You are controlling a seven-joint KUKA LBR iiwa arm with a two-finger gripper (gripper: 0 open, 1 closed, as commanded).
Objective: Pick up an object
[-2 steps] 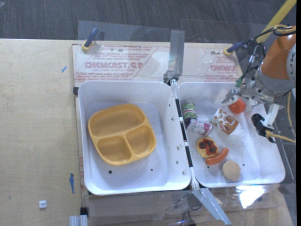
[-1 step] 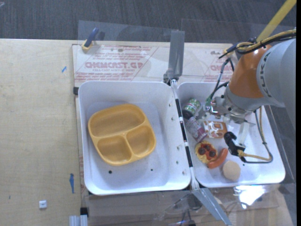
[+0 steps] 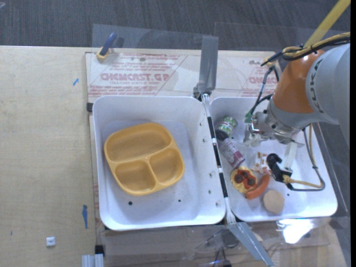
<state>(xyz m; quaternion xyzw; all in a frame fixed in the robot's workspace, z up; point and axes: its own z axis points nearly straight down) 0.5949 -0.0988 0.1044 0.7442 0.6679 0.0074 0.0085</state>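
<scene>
**Claw over the right bin: position and nearest pieces**

Claw [image 3: 259, 137]: hangs from the grey arm over the upper middle of the right bin [image 3: 325, 204]. From where I stand I cannot tell whether it is released or clenched, and I see nothing gripped in it.

Can [image 3: 226, 128], green-topped: in the right bin near the dividing wall. It lies just to the claw's left in the camera view and looks the closest candidate.

Small bottle [image 3: 231, 152]: below the can, down and left of the claw. Its long axis slants from upper left to lower right.

Sausage [image 3: 257, 189]: near the bin's front, below the claw, slanting, and touching a yellow toy food piece [image 3: 241, 179].

Round tan piece [image 3: 272, 202]: just beside the sausage's lower end.

Yellow divided plate [image 3: 143, 157]: alone in the left bin [image 3: 105, 113], well apart from the claw.

Judgement: a short shift leftward would put the claw over the can.
</scene>
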